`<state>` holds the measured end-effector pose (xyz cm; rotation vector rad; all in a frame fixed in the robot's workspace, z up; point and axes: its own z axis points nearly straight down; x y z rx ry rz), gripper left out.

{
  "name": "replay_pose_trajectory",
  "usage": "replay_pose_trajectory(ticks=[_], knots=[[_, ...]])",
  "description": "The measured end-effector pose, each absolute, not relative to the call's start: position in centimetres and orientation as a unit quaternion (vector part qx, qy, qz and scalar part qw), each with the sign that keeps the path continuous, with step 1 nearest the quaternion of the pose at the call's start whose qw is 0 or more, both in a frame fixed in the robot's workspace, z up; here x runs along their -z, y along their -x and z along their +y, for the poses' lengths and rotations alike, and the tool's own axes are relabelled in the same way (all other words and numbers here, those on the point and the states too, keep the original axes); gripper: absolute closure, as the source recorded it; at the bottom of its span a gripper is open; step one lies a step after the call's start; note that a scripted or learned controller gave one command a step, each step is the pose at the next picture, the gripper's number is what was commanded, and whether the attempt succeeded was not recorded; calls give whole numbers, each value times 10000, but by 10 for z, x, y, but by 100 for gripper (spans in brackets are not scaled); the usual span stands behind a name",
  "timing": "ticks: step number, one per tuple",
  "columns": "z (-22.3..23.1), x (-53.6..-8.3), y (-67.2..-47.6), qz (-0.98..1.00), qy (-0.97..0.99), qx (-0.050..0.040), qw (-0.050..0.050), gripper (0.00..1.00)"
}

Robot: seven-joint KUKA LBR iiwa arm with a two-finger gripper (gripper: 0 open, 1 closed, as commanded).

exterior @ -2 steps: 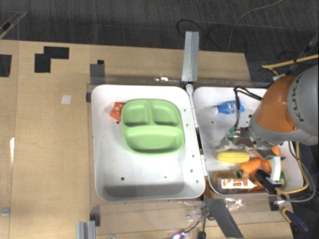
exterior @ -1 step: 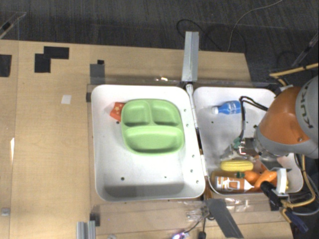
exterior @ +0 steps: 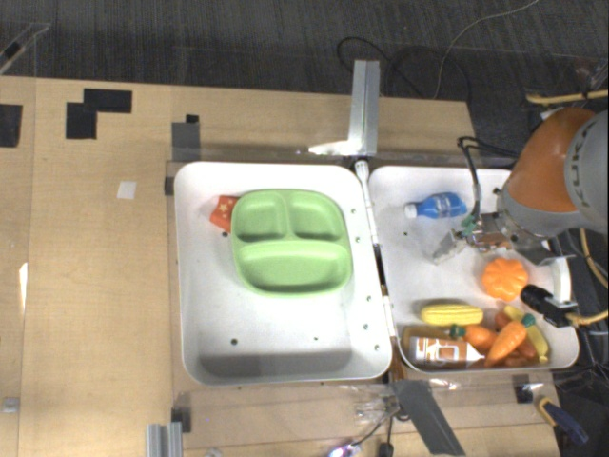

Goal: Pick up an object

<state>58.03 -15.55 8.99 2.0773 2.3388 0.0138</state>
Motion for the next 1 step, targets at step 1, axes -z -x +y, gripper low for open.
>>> replay_pose_trajectory(ticks=[1], knots=[[-165,-126,-613,7403,-6723,-16,28,0]])
